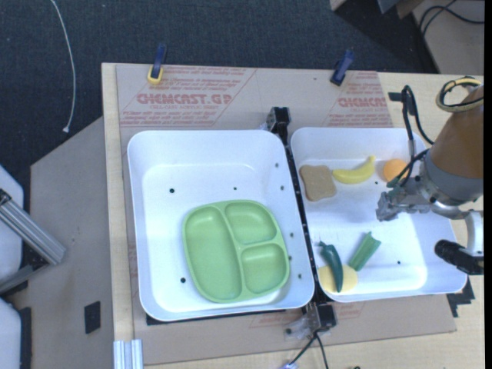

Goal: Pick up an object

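Green celery stick (364, 250) just below the hand (390, 204) — apart from it — finger state beyond telling.

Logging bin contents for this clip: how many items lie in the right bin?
5: bread at its left, banana beside it, orange by the gripper, green stick and pepper-lemon piece near front. The arm may hide more.
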Motion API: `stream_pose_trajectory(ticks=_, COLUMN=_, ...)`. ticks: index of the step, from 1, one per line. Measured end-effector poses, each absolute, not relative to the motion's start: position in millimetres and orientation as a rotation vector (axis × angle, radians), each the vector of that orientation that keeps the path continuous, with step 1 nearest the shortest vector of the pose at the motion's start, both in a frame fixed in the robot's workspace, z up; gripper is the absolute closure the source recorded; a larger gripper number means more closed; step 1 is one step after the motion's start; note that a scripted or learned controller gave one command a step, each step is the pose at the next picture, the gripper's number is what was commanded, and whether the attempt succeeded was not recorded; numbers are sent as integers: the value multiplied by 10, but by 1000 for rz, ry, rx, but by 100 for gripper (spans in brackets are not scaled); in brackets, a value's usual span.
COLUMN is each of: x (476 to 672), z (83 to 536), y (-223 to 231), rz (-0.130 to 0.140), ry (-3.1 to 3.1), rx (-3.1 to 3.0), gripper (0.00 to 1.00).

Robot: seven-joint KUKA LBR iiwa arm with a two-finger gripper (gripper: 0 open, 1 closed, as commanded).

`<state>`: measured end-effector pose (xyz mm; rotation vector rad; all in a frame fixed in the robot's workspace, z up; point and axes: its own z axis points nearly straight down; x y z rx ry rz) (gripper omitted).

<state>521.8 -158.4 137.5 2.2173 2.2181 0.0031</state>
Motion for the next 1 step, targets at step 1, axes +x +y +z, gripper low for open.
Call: stream_pose_trajectory(ticks=1, x=5206, z=1839, y=-1512, rz=4, ry=2219, rx=2216, gripper=100)
